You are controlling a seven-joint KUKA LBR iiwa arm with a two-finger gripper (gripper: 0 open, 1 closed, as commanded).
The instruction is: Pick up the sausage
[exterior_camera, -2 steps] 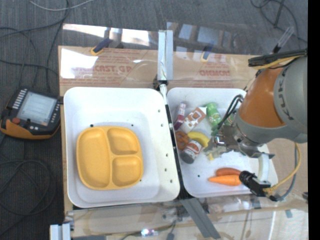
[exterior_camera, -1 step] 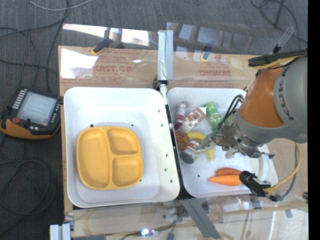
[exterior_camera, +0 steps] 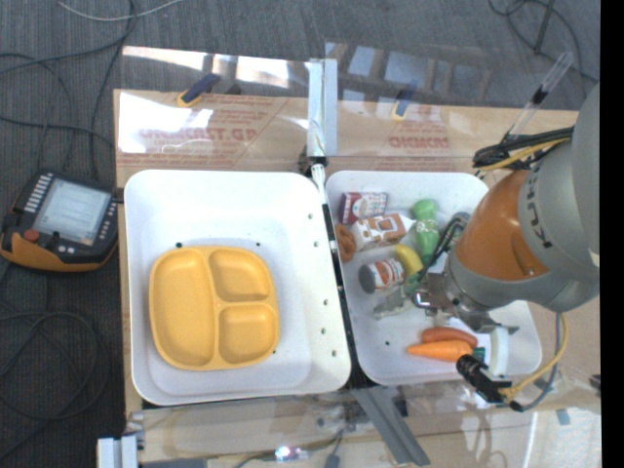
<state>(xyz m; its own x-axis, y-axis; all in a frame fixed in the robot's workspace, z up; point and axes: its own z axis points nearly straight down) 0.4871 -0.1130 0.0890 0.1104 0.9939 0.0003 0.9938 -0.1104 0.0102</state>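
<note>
In the right bin (exterior_camera: 385, 359), a brownish-orange curved piece that looks like the sausage (exterior_camera: 346, 243) lies against the left wall, beside the cartons. The gripper (exterior_camera: 421, 297) hangs low over the middle of that bin, just right of a small can (exterior_camera: 383, 274) and above a carrot (exterior_camera: 439, 351). It is well to the right of the sausage and apart from it. The arm's orange band and grey wrist hide the bin's right part.
Near the gripper lie a maroon carton (exterior_camera: 363, 205), an orange-and-white carton (exterior_camera: 380, 229), a green piece (exterior_camera: 425, 213), a yellow piece (exterior_camera: 409, 258) and a reddish oblong piece (exterior_camera: 448, 335). The left bin (exterior_camera: 136, 359) holds a yellow divided plate (exterior_camera: 214, 307).
</note>
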